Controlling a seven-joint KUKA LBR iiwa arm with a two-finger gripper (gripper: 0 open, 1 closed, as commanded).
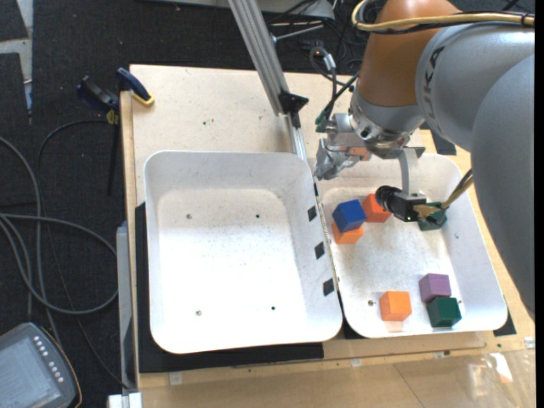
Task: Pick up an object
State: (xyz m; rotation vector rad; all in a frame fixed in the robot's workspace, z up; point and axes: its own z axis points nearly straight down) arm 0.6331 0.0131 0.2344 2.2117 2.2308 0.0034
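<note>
My gripper (331, 161) hangs over the far left corner of the right bin (476, 262), close to the wall shared with the left bin. A blue cube (348, 214) rests partly on an orange block (348, 234) just in front of the gripper. A red-orange cube (376, 206) sits to their right. Near the bin's front lie an orange cube (394, 305), a purple cube (434, 286) and a dark green cube (444, 312). The wrist hides whatever is directly beneath it.
The left bin (161, 228) lies beside the right one. A black cable end with a green piece (415, 209) hangs over the right bin beside the red-orange cube. A slanted metal rail (259, 41) runs behind the bins. A blue clamp (115, 92) lies at the bench's far left.
</note>
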